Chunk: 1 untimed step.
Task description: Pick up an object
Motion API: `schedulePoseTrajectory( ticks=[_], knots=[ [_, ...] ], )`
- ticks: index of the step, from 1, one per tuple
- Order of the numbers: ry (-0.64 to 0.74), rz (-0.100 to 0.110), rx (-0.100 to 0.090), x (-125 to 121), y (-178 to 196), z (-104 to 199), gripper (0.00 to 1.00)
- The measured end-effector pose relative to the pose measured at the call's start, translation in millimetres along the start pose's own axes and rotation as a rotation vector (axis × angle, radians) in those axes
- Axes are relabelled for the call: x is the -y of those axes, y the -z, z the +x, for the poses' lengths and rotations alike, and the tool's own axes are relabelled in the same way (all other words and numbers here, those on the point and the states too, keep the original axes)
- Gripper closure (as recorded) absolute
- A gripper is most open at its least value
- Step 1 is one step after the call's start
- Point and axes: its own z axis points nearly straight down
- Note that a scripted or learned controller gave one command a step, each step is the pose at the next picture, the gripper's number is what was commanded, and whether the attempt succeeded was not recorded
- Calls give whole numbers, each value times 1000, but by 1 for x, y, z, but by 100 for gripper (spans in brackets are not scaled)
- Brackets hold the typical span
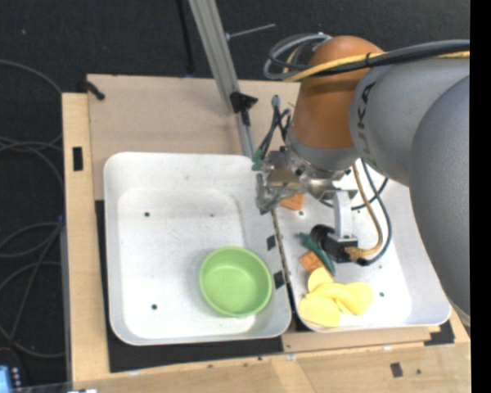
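Observation:
My gripper [269,193] hangs under the orange-banded wrist, over the rim between the two bins at their far end. A small orange piece [291,204] shows just right of it, partly hidden by the gripper body; I cannot tell whether it is held. Near the front of the right bin [401,301] lies a pile of yellow pieces [335,300]. Just behind that pile are a small orange block [310,260] and a thin green item [322,254]. A green bowl [236,281] sits upright in the left bin [147,219], at its front right.
A slanted metal rail [221,64] rises behind the bins, ending near the gripper. The grey arm covers much of the right bin's far side. The wooden bench [147,113] surrounds both bins.

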Motion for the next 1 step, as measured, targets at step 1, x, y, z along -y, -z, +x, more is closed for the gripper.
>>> schedulePoseTrajectory(
  ticks=[1],
  knots=[
    [0,1,0,12,-1,50,100]
  ],
)
